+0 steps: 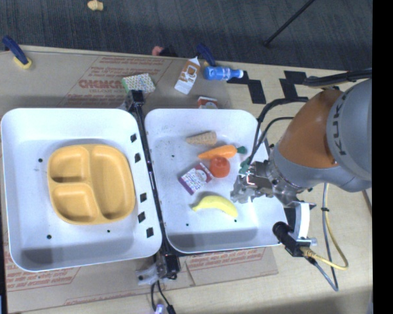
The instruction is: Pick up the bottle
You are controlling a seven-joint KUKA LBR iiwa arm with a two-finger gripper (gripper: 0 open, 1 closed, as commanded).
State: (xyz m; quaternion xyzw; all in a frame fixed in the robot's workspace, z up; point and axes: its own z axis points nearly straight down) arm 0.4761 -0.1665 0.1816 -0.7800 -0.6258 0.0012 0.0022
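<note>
bottle outside bins – pincer by banana | carrot

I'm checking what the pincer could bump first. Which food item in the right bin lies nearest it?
The yellow plastic banana, lying just left of the pincer; the orange carrot and tan bread piece lie farther up the bin.

one fixed overhead camera, slanting down on both bins

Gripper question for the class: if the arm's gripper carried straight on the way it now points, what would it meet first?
The gripper seems to point left across the right bin. Most likely it would first meet the banana, or the purple packet just beyond; depth is unclear from this slanted view.
</note>
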